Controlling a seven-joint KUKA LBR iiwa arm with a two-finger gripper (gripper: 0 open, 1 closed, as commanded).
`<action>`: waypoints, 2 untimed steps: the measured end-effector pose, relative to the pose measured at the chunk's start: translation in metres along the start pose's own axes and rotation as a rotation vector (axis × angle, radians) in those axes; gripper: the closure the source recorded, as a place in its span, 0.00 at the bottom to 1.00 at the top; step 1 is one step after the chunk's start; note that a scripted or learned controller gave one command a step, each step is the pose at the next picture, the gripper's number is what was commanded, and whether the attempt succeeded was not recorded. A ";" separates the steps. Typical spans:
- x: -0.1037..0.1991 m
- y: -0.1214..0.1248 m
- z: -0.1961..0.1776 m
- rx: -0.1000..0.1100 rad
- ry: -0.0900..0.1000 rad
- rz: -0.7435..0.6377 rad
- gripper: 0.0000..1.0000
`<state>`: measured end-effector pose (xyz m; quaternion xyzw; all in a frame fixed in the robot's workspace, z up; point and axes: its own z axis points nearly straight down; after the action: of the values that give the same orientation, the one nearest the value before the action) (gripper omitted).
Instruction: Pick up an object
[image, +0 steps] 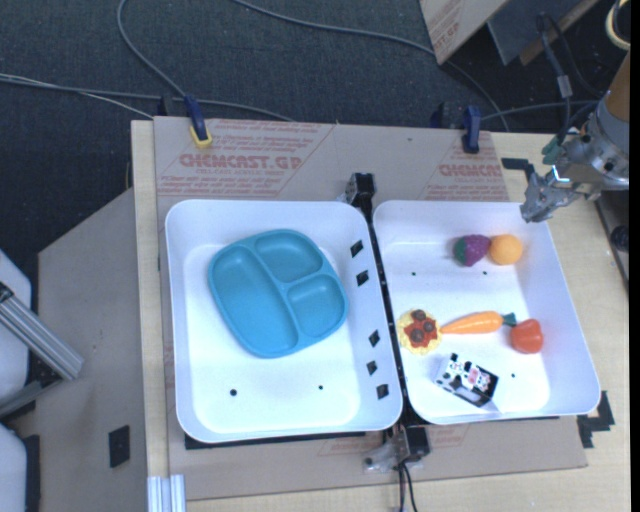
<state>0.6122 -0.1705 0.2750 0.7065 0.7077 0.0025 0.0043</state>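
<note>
Near edge first: in the right bin (560, 300) we've got a small black/white patterned block (467, 380) at the front. Behind it a yellow flower-ish toy (419, 331), a carrot (473, 323) w/ long axis running left-right, and a red tomato-like piece (527, 337) just beside the carrot's leafy end. Mid-bin, well apart from that row: a purple/green piece (471, 249) touching or nearly touching an orange ball (506, 249).

Left bin (190, 320) holds only a blue divided plate (278, 291), tilted a bit. Not a likely target imo.

Far back, right: gripper (540, 205) hangs over the far rim of the right bin, nothing in it. Can't tell open vs closed, too small/blurry.

Key relation: nearest candidates are the orange ball and purple piece, lying toward the camera and slightly left of the gripper. Carrot row is further toward us. We'd guess a short move in + down onto the ball; it's round and may roll off, and the neighbour crowds one side.
</note>
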 end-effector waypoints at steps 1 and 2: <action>0.053 -0.014 0.016 0.013 0.006 -0.003 1.00; 0.108 -0.022 0.029 0.013 0.006 -0.004 1.00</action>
<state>0.5899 -0.0627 0.2452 0.7050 0.7092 0.0000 -0.0025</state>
